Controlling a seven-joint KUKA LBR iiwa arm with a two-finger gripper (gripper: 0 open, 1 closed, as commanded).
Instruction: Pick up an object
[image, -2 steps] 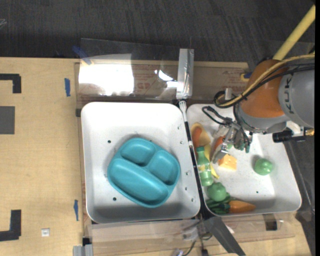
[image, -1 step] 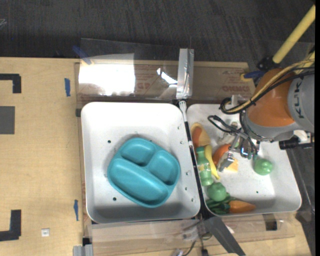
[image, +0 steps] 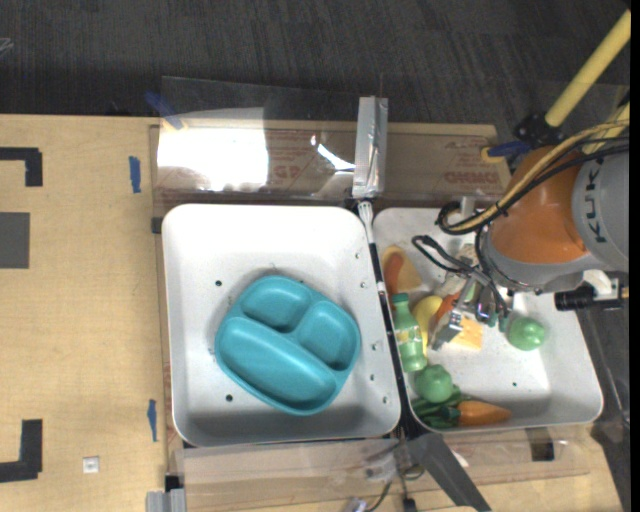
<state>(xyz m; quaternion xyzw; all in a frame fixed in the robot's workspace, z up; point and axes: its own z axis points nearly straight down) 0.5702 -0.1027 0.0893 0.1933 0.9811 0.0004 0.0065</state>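
Camera view: two-finger gripper (image: 455, 328), jaw state unclear, hangs over small yellow plastic fruit (image: 428, 310) in right white bin (image: 570, 395); descend centred, then close.

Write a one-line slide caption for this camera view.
KUKA arm lowers its gripper over toy food in the right bin; a teal divided plate fills the left bin.

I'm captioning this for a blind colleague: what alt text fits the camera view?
A grey and orange robot arm lowers its hand into the right white bin among small toy foods, including a green ball and a carrot. The left white bin holds a teal divided plate.
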